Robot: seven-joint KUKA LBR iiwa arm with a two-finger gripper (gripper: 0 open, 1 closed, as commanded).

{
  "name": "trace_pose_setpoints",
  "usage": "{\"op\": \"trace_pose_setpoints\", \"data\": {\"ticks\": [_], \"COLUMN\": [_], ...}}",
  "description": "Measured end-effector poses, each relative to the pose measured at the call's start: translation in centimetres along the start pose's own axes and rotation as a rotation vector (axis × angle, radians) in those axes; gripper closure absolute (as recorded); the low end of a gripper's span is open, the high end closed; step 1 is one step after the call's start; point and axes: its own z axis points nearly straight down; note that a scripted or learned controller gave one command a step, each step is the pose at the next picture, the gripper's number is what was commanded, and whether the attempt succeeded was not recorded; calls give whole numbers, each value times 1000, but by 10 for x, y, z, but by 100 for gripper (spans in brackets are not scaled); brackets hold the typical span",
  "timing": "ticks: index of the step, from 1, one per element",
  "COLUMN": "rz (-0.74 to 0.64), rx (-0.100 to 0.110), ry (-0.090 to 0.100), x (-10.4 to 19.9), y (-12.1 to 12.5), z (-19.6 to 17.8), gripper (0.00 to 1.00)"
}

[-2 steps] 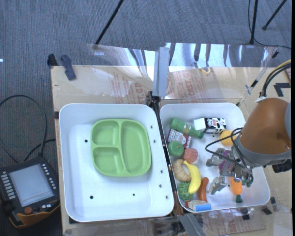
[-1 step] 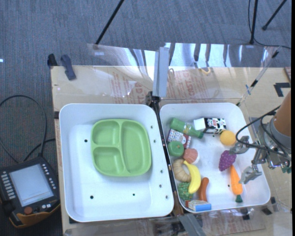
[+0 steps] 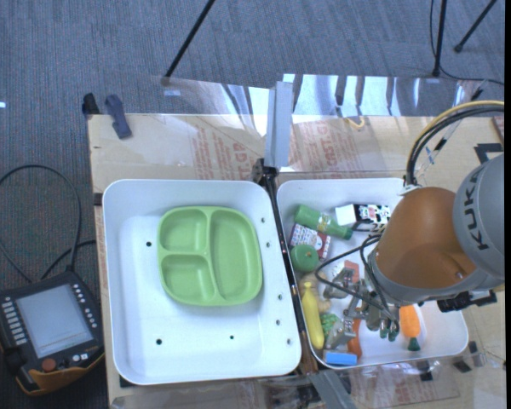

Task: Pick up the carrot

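At the lower right of the frame, the carrot (image 3: 410, 322) lies in the right bin (image 3: 456, 337), near its lower right corner, orange with a green tip pointing toward the bottom edge. The gripper (image 3: 370, 313) hangs just left of it, over a clutter of small items; whether the fingers are clenched or released, I cannot tell, as they blur into the clutter beneath. The carrot is not between them. A yellow banana (image 3: 312, 314) lies further left, by the bin wall. The arm (image 3: 422, 241) hides the bin's middle. Beyond, a green bottle (image 3: 320, 221) lies. In the left bin (image 3: 128, 348) sits a green tray (image 3: 209, 255).
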Motion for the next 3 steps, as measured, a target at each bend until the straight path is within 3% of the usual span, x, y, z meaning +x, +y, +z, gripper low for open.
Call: {"op": "trace_pose_setpoints", "data": {"ticks": [1, 2, 3], "rz": [249, 145, 144], "rx": [0, -2, -4], "ry": [-8, 4, 4], "x": [24, 19, 19], "y": [138, 1, 1], "z": [78, 56, 47], "gripper": [0, 100, 100]}}
